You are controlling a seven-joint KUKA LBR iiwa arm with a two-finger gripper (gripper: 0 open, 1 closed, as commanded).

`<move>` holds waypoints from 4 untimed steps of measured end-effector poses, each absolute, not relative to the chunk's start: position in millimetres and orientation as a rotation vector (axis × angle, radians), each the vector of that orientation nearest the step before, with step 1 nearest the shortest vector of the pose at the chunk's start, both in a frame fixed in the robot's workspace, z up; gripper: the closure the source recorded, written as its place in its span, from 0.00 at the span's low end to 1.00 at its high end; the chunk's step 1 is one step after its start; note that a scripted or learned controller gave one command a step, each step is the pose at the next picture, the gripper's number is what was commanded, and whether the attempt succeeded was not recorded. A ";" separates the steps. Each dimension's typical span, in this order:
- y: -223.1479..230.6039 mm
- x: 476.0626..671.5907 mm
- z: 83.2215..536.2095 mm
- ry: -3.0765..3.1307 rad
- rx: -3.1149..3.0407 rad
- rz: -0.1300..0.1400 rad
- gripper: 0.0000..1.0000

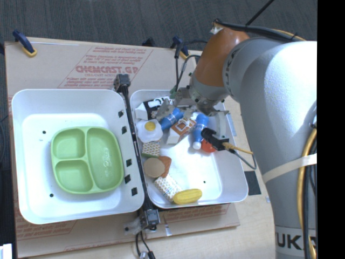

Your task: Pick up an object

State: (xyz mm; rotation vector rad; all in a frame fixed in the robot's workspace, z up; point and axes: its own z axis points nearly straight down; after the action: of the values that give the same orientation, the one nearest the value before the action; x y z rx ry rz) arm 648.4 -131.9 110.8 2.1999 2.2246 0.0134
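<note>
I see the gripper (180, 108) low over the far end of the right bin (233, 183), among blue bottles (198, 124) and a fried-egg toy (148, 127); whether it grips anything I cannot tell. Nearer me lie a corn cob (166, 186) and a yellow lemon (186, 196). The left bin (27, 107) holds a green divided plate (86, 159).

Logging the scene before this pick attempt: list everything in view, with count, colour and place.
bins: two, white, side by side on the bench
divided plate: one, light green, in the left bin
banana: one, yellow, near front edge of the right bin
fried egg toy: one, white and yellow, right bin's left side
blue pieces: a couple, right bin's far end
arm: one, grey with orange band, over the right bin
claw: one, down among the clutter
</note>
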 end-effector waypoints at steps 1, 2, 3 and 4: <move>-140.6 650.7 104.3 2.234 2.201 0.013 0.00; -139.0 658.2 103.4 2.238 2.213 -0.015 0.00; -140.9 656.2 103.4 2.242 2.208 0.000 0.00; -140.8 656.9 116.0 2.248 2.206 -0.004 1.00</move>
State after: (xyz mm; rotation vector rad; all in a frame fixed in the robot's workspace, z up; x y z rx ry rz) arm 656.9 -140.8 116.0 2.2056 2.2481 -0.0037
